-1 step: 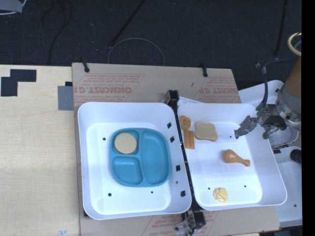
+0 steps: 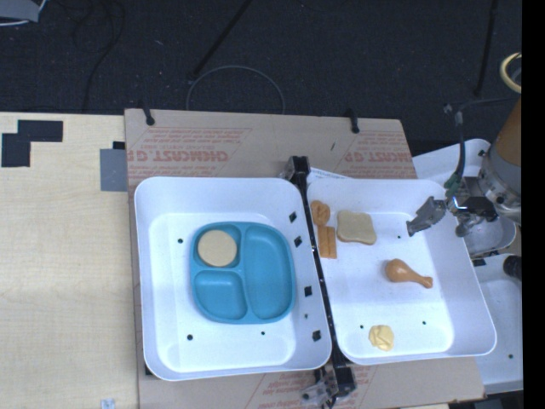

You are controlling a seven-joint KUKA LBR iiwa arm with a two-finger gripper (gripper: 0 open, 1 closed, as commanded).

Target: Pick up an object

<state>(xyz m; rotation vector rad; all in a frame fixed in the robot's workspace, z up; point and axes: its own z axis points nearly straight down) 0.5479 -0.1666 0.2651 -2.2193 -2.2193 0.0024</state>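
Brown corrugated cardboard sheet (image 2: 255,147), printed in red, lying flat beneath everything else listed. Left shallow white plastic bin (image 2: 162,228), resting on the cardboard and touching its twin along a black clipped seam. Right shallow white plastic bin (image 2: 443,313), just beside the left bin on its far side from the pale wooden bench top. Blue three-compartment plastic tray (image 2: 255,271), rounded, lying flat in the middle of the left bin. Grey robot arm (image 2: 502,173), entering over the outer edge of the right bin, well apart from the left bin. Two-finger gripper (image 2: 423,218), dark grey, poised above the upper outer part of the right bin with nothing between its fingers; whether they stand apart or together cannot be told. Round tan cookie (image 2: 216,248), in the tray's upper small compartment. Tan toy bread slice (image 2: 356,227), in the right bin near the seam with the left bin. Orange-brown toy chicken drumstick (image 2: 407,273), mid right bin, below the gripper and apart from it. Two small orange-brown toy pieces (image 2: 323,228), against the seam beside the bread. Small yellow lumpy toy (image 2: 381,337), near the right bin's lower wall.
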